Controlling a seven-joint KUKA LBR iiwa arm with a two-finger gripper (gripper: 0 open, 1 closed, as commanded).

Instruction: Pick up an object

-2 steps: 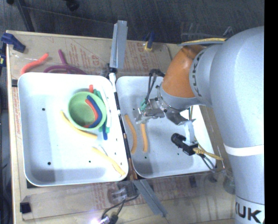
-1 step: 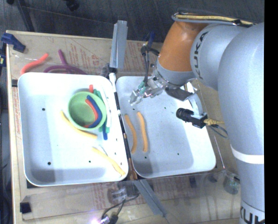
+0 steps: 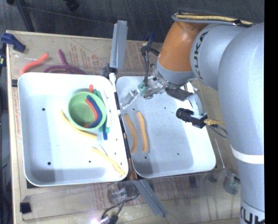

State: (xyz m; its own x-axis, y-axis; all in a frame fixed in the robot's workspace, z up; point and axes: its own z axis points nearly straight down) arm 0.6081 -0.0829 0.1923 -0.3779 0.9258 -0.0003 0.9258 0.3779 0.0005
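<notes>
Left bin (image 3: 36, 167): green bowl (image 3: 85, 110) with red and blue curved pieces inside, yellow strips around it, all well left of the pincer (image 3: 132, 96). Right bin (image 3: 202, 160): two orange strips (image 3: 138, 132) side by side, just below the pincer. Pincer sits low at that bin's upper-left corner; can't tell its opening, nothing visibly gripped. Bench (image 3: 73, 41) edge behind.

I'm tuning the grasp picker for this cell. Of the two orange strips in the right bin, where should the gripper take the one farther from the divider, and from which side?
Probably at the middle of the orange strip, coming straight down with the fingers closing across its narrow width. It lies flat and long on the right bin floor, with a gap separating it from its neighbour strip, so each side leaves room for a finger.
</notes>
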